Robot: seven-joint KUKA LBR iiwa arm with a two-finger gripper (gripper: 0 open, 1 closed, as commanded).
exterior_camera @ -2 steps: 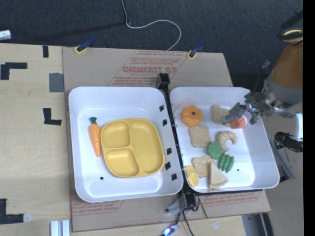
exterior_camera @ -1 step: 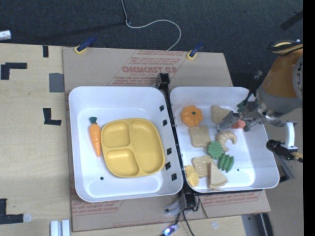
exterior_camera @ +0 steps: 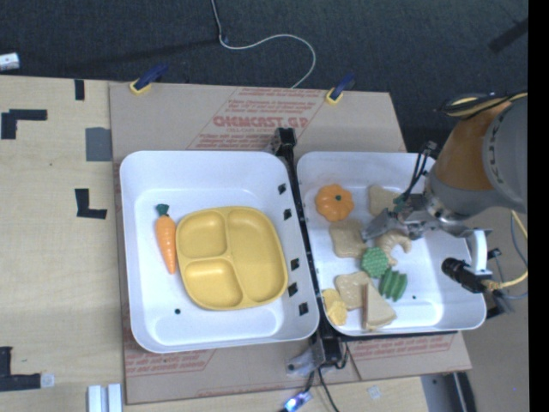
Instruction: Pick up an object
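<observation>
Hovering low over the right bin, the gripper sits among crowded toy food — whether it is parted or closed I cannot tell. Just beside it lie a beige piece and a green piece, with the orange pumpkin near. I'd pick one isolated target — probably the pumpkin — centre over it, then descend straight.
</observation>
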